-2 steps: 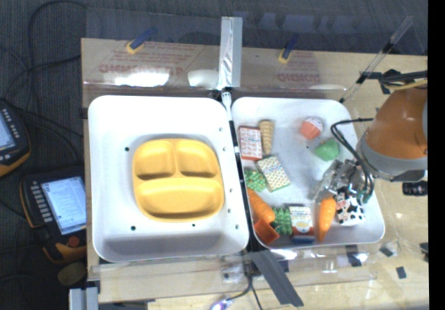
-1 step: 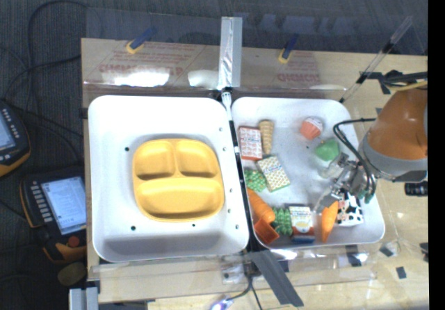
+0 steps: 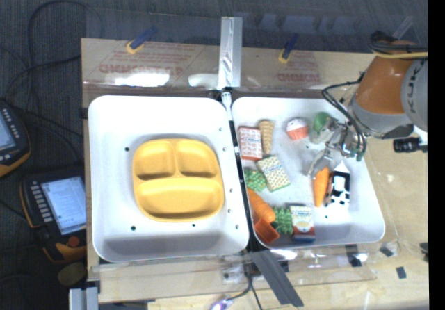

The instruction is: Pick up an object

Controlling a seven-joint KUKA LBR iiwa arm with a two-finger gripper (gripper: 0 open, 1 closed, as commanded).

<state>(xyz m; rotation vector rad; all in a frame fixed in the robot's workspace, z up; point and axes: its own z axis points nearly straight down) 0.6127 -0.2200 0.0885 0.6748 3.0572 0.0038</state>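
From above, the bench carries two shallow white bins side by side. The left bin [image 3: 111, 183] holds a yellow divided tray [image 3: 178, 178] lying flat near its middle. The right bin [image 3: 361, 215] holds a scatter of small things: a patterned box [image 3: 249, 142] and a biscuit-like bar [image 3: 265, 135] close together near the divider, a checkered packet [image 3: 275, 173] just below them with a green piece [image 3: 255, 179] at its left, a small red and white item [image 3: 297, 128] toward the far wall, an orange carrot [image 3: 320, 185] just beside a black and white block [image 3: 339, 188], and along the near wall an orange piece [image 3: 262, 213], a green broccoli-like piece [image 3: 283, 219] and a small carton [image 3: 302, 222] packed together. The arm [image 3: 384, 93] reaches in from the right, its orange band over the bin's far right corner. The gripper [image 3: 325, 157] points down and left, just above the carrot's upper end; whether it is open or closed cannot be told, and nothing is seen held in it.
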